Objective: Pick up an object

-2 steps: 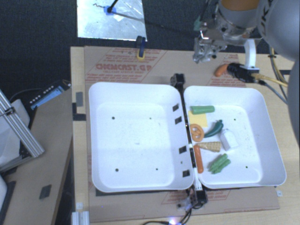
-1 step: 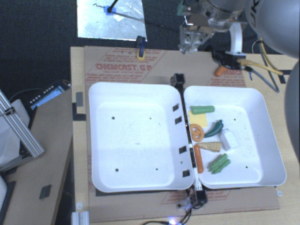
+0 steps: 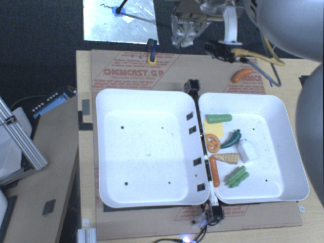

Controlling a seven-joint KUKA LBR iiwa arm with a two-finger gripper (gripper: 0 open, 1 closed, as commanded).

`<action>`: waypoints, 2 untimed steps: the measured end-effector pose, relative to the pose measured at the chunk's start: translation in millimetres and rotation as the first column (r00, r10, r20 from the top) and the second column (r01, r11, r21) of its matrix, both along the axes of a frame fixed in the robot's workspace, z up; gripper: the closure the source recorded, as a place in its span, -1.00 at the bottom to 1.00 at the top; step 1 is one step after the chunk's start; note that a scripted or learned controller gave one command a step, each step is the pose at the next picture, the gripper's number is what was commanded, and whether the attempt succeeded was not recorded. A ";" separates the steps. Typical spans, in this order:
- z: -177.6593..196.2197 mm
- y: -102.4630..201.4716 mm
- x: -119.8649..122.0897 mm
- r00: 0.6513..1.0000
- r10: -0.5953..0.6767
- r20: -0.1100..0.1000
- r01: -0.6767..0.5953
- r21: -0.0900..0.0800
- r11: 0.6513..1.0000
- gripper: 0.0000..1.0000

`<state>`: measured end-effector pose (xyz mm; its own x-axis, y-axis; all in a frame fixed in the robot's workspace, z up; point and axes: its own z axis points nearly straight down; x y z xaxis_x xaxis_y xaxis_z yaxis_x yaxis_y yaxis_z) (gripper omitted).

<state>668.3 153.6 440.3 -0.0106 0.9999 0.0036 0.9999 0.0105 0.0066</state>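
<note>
Above the worktop's far edge, the gripper hangs with nothing between its fingers, their spread too blurred to tell, while the green pepper lies below it in the right bin, long axis crosswise.

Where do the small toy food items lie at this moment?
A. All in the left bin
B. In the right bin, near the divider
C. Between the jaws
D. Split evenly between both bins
B: the toy food items are clustered in the right bin, close to the divider it shares with the left bin.
</note>
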 end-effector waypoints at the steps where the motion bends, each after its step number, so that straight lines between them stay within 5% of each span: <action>1: 31.6 79.9 -0.7 1.000 0.001 -0.001 -0.001 0.001 1.000 1.00; 2: 96.6 80.5 -6.2 1.000 -0.005 -0.002 0.005 -0.002 1.000 1.00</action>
